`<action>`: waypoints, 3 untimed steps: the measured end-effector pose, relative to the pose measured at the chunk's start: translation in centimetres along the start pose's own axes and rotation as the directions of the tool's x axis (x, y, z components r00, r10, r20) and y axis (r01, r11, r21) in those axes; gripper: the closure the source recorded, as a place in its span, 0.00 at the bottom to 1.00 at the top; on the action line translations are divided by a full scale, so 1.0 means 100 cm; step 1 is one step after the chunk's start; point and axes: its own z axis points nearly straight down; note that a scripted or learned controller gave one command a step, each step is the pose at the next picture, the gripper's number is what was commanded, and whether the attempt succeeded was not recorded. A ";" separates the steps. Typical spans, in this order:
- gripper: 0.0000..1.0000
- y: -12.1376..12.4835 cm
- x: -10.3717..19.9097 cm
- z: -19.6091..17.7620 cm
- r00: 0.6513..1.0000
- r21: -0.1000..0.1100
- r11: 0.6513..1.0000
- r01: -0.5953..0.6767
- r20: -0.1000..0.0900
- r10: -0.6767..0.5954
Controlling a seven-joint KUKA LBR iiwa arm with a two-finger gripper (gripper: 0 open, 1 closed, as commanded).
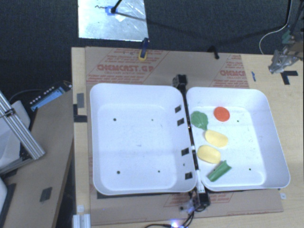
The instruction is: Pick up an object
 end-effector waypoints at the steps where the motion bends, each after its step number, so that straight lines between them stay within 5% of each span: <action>1: 1.00 0.001 0.004 -0.037 1.000 -0.005 1.000 0.008 -0.002 -0.008; 3: 1.00 0.001 0.010 -0.107 1.000 -0.006 1.000 0.009 -0.002 -0.009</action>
